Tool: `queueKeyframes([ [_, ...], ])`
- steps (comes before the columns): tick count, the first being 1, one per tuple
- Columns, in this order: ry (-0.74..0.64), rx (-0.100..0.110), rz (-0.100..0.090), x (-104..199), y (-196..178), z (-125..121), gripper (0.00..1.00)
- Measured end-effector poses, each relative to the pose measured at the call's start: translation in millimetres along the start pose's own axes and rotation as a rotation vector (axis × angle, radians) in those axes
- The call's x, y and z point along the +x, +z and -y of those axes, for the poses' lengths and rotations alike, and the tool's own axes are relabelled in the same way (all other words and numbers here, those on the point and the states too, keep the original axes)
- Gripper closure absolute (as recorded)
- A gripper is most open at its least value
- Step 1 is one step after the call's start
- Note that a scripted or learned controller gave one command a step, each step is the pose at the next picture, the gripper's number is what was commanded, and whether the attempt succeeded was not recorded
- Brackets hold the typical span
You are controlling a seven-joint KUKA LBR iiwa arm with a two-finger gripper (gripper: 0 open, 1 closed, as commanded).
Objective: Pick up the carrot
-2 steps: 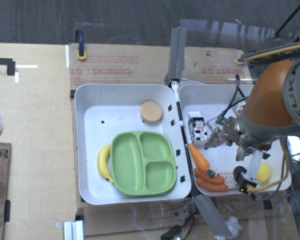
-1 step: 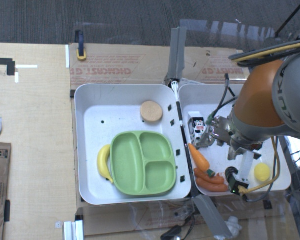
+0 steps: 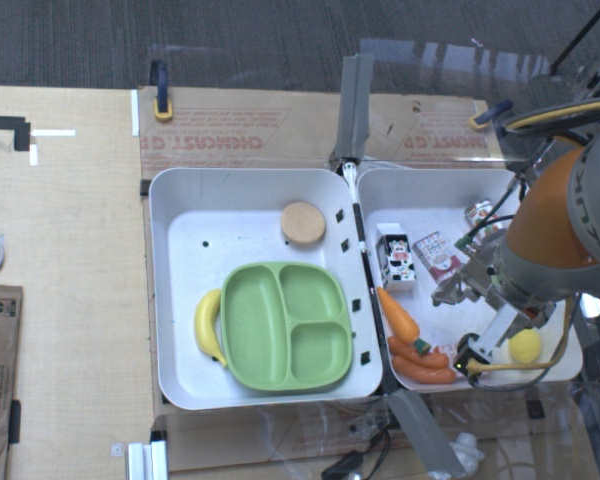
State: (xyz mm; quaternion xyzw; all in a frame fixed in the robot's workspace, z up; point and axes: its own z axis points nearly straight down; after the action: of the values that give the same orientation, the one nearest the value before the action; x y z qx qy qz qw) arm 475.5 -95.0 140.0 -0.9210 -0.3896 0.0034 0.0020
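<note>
Carrot [image 3: 398, 314] lay in the right bin [image 3: 430, 196], close against its left wall, set at a slant with the thick end up and the tip pointing toward the bin's near corner. Just below it I saw two more orange pieces [image 3: 421, 362] stacked by the front wall, close to the carrot's tip; whether they touched it I could not say.

From my feed the arm [image 3: 546, 230] reached in from the right and hung over that same bin. The tool [image 3: 450, 290] sat to the right of the carrot, apart from it, and I could not tell whether it was spread or pressed together. Nothing showed in its grasp.

Near the tool, a small cow-patterned carton [image 3: 395, 256] stood just above the carrot, with a red-and-white packet [image 3: 437, 255] beside it. A yellow ball [image 3: 525, 346] rested toward the bin's near right corner, and a small silvery thing [image 3: 478, 211] lay near the far wall, too small for me to identify.

In the left bin [image 3: 230, 230] a green divided plate [image 3: 285, 325] took up the near half, with a banana [image 3: 209, 326] curved along its left edge and a round tan disc [image 3: 303, 223] just beyond it. Both bins sat side by side on the pale wooden table [image 3: 65, 198].
</note>
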Motion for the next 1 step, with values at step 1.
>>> queueKeyframes([
  [1, 0.335, -0.004, -0.002, 26.1, -50.7, 21.1, 0.0],
])
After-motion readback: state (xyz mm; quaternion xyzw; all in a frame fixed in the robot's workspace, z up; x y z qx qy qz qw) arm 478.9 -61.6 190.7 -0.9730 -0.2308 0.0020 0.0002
